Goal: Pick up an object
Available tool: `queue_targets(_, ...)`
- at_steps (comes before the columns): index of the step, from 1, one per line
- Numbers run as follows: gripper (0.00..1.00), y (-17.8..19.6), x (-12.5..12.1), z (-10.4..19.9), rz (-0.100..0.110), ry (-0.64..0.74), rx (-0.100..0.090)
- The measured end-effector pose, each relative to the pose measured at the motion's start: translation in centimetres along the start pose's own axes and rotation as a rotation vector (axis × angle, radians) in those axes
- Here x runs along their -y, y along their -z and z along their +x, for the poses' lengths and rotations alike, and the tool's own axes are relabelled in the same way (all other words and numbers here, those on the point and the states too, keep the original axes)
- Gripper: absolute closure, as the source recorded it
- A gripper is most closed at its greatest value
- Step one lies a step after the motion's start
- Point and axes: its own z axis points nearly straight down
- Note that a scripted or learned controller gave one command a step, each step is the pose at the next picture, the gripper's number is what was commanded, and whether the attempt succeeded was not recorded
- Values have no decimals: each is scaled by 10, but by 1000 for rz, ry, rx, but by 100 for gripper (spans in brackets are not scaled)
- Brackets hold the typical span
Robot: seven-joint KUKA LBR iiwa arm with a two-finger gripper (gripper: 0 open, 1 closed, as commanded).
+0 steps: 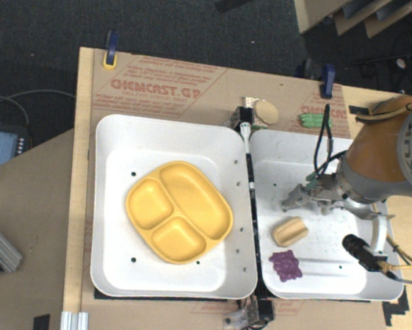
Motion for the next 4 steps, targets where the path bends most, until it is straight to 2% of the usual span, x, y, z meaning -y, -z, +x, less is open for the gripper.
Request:
queue_targets(1, 0, -15, 57, -18, 9, -3, -2)
queue_targets(2, 100, -3, 53, -18, -1, 0, 2)
queue_targets(3, 100, 92, 58, 59, -8, 11, -3)
queue_targets(4, 100, -13, 72, -3, 10, -5, 0)
